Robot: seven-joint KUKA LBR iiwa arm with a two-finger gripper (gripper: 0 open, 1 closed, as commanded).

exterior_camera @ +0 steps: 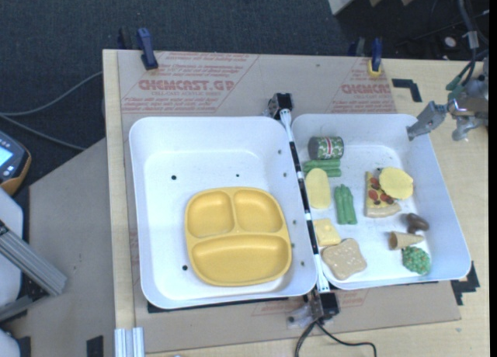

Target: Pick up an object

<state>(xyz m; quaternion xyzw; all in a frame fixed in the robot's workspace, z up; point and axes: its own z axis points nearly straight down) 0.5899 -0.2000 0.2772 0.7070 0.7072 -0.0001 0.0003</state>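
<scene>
You have two blue clamps (145, 46) at the top edge of the table (116, 192), a printed cardboard sheet (233, 84) under the bins, dark carpet (62, 6) at upper left, and a cable (46, 103) trailing left.

Red print reading "CHEMCAST GP" runs across the tabletop (186, 84) sheet, and partly again at upper right.

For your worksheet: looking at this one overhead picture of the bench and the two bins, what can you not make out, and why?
- Gripper: partly cut off by the right edge; finger state unclear.
- Can: label too small to read.
- Small brown items beside the broccoli: too small to identify.
- Toast: its lower edge reaches the right bin's rim; contact unclear.
</scene>
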